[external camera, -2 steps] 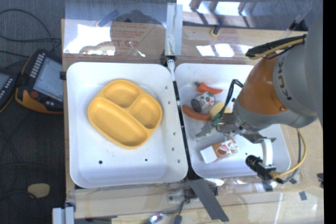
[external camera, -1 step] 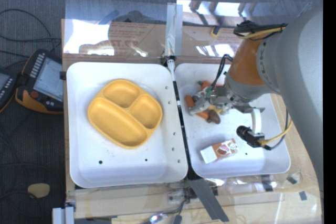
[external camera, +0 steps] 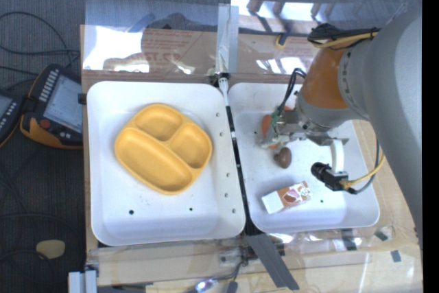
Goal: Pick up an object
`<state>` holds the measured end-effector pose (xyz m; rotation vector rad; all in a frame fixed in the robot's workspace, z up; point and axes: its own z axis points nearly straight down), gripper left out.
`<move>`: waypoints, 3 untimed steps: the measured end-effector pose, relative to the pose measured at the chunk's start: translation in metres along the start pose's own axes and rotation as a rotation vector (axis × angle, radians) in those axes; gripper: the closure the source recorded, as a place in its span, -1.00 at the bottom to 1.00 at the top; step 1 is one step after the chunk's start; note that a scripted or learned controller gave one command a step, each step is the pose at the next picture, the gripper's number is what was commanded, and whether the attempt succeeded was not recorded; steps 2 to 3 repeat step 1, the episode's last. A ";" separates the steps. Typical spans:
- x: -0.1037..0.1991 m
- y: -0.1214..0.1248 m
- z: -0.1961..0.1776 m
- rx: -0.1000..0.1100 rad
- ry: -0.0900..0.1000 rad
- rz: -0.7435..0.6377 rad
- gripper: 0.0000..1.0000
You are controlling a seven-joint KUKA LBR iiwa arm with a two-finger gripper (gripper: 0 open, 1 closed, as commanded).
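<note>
White plastic, two shallow bins side by side, sharing a raised divider down the middle. Left bin (external camera: 103, 216): a yellow divided plate (external camera: 163, 147) with three wells sits tilted across its centre, clear of all four walls, with bare floor all round it.

Right bin (external camera: 357, 213): grey arm with orange band (external camera: 326, 82) comes in from the right and covers the upper right part of the bin. Gripper (external camera: 278, 132) is low over the bin's upper left area, near the divider. Its fingers are lost in dark hardware and cable clutter; cannot tell their spread.

Objects in right bin:
- small orange-red object (external camera: 266, 124) just beside the gripper on the divider side, partly hidden by it.
- brown rounded object (external camera: 282, 158) just below the gripper, apart from the walls. Whether either one touches the gripper cannot be told.
- white carton with red print (external camera: 287, 197) lying flat near the front wall, well apart from the gripper, open floor to either side.

A black cable fitting (external camera: 328, 176) hangs over the bin floor to the right of the carton.

Handheld pendant (external camera: 51, 106) lies on the grey carpet left of the bins.
</note>
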<state>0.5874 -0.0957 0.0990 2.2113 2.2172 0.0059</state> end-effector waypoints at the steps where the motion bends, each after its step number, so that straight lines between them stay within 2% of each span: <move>1: 0.057 0.047 -0.084 0.012 0.000 0.001 1.00; 3: 0.057 0.047 -0.084 0.012 0.000 0.001 1.00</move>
